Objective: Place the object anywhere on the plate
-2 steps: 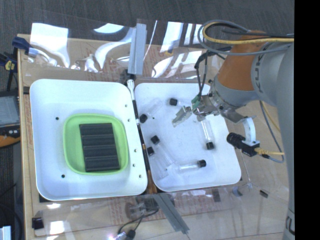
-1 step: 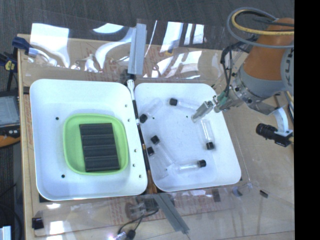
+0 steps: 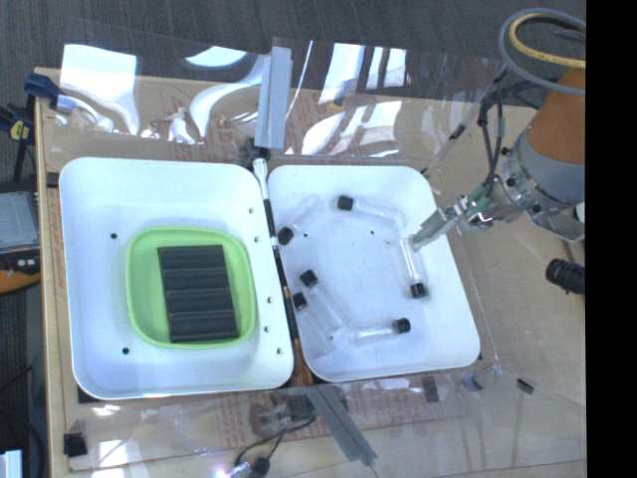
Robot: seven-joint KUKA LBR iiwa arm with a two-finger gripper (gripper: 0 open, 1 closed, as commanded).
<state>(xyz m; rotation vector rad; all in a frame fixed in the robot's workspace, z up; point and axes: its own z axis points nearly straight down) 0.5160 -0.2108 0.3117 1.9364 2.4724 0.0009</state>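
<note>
A green plate [image 3: 139,267] lies in the left white bin [image 3: 85,207]. On it rests a dark grey ridged block [image 3: 197,292], lying flat at the plate's middle. The right white bin [image 3: 453,327] holds several clear tubes with black caps, among them one [image 3: 410,265] upright in the image near the bin's right side and one [image 3: 370,335] along its front. My gripper [image 3: 418,240] reaches in from the right over the right bin's right part, its tip just above the top end of that right-hand tube. Nothing visible hangs from it.
A grey bar [image 3: 271,98] stands behind the gap between the bins. Clear plastic sheeting with glare covers the bench at the back. Cables and a clamp [image 3: 299,411] lie along the front edge. The arm's orange band [image 3: 560,118] is at the far right.
</note>
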